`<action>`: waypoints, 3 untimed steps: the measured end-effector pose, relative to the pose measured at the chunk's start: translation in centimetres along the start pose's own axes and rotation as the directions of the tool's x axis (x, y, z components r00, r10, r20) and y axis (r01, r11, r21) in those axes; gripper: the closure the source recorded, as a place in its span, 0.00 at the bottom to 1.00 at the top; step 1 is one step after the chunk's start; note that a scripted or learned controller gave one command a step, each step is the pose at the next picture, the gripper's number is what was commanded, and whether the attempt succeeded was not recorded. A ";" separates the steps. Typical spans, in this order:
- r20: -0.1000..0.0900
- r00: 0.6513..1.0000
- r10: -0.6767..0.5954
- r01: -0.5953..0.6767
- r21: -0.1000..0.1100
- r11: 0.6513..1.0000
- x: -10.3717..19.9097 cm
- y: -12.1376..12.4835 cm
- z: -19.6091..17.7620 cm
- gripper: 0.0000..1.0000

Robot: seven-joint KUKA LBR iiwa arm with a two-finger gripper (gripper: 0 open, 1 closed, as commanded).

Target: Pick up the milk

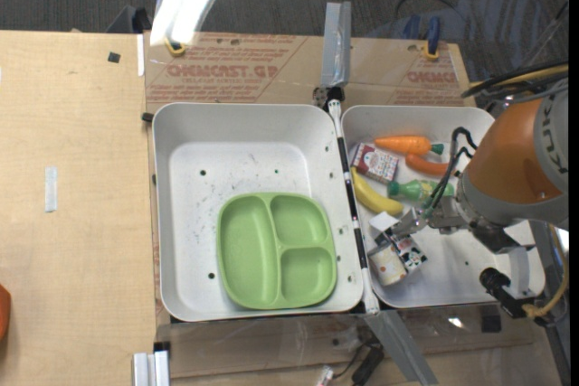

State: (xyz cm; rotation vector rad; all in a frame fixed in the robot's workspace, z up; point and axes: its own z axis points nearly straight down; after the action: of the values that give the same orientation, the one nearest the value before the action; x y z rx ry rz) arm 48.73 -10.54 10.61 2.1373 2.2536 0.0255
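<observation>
White with black patches, the milk (398, 259) lies low in the right bin (452, 285), tipped on its side near that bin's left wall; the end effector (404, 229) is right above it, at its top edge, and I cannot tell whether the fingers are apart or together, nor whether they hold anything; grey arm (520, 167) with its orange band comes in from the right, over the bin's right half; just above the milk sits a banana (374, 195); beside that a green bottle (414, 189); a red carton (374, 163) lies toward the bin's top left; two carrots (407, 144) lie by the top wall, one behind the other; over in the left bin (181, 194), a green divided plate (276, 250) rests toward the front right corner; both bins sit on the desk (72, 194).
</observation>
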 end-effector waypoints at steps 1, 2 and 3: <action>0.001 0.999 -0.032 0.032 -0.001 0.999 0.0 0.1 0.0 0.00; 0.002 0.998 -0.067 0.067 -0.002 0.998 0.2 0.1 0.0 0.00; -0.007 0.998 -0.058 0.058 0.000 0.998 -0.2 0.1 0.0 0.00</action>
State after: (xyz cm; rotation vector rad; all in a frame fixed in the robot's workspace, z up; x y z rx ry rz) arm 48.85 -10.72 10.59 2.0741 2.3182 0.0310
